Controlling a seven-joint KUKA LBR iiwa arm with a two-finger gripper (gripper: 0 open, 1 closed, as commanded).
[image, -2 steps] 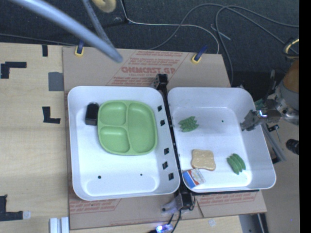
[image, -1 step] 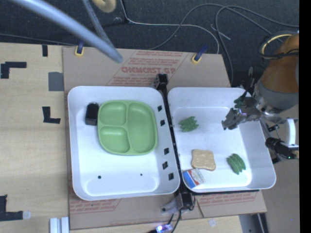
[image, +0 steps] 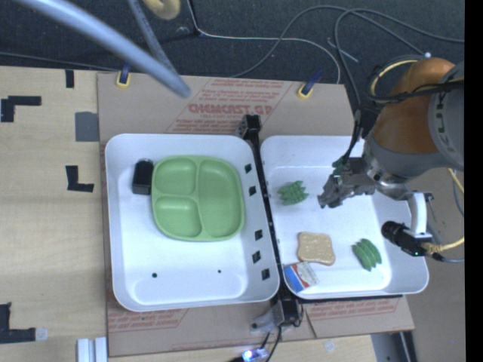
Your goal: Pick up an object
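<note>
Camera view: gripper [image: 336,191] is hovering in right bin [image: 400,281] near broccoli [image: 292,193]; finger state indiscernible; nothing lifted, pick is pending.

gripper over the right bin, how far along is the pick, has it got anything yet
Early. Done: the gripper is over the right bin, between the green leafy piece and the back wall. In hand: nothing visibly between its fingers. Left: lower onto one item, the leafy piece being nearest, grip it and lift. The bread slice, green pod and small packet lie on the bin floor.
</note>
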